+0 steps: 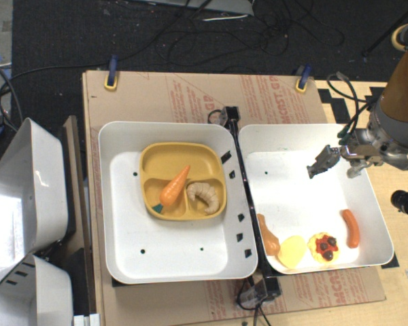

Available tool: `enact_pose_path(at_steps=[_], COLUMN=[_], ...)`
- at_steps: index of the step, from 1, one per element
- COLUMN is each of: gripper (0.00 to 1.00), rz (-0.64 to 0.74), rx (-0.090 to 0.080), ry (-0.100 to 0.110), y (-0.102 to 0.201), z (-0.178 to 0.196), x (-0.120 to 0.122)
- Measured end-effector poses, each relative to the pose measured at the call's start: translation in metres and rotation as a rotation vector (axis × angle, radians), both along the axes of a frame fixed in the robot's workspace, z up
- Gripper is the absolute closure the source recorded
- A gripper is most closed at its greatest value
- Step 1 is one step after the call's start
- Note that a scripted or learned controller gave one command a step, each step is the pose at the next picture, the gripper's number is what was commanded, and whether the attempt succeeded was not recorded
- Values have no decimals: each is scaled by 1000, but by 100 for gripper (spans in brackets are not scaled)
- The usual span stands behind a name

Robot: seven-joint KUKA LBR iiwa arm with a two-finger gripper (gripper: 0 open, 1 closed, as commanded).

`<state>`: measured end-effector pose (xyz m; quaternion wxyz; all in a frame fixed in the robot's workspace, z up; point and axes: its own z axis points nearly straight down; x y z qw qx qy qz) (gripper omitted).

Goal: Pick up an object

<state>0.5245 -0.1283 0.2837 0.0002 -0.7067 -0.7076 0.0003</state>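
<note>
White plastic bins sit side by side on the bench, and no object has been lifted yet: nothing is seen between the fingers of the gripper (338,160), so the pick is judged to be at its approach stage, with descent, closure and lift all left to do. The gripper is held over the upper right part of the right bin (285,141), at about 2 o'clock from that bin's centre, and appears to hang above the floor rather than touch it. Two dark fingers are made out, one pointing toward 8 o'clock and one nearer the wrist, with a gap between them; they are recorded as spread, with nothing pinched. Candidate objects in the right bin are all clustered along its near edge, well apart from the gripper. A small red-orange sausage (351,227) lies at roughly 5 o'clock from the gripper and is judged the nearest candidate. A small pizza-like disc with red topping (324,246) lies at about 6 o'clock, a pale yellow round piece (293,250) just beside it at about 7 o'clock, and an orange drumstick-shaped piece (266,234) at about 7 to 8 o'clock against the bin's left wall. In the left bin (122,182) a yellow divided plate (156,160) holds a carrot (175,185) and a pale shrimp-like piece (205,195), at about 9 o'clock from the gripper and beyond the divider. No target can be told from the gripper's present pose alone.
</note>
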Motion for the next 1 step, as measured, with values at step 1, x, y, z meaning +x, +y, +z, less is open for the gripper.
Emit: enact_pose_path(at_steps=[1], gripper=[0], rz=[-2], rx=[1], ry=[4], y=[3], z=[-44], x=[3])
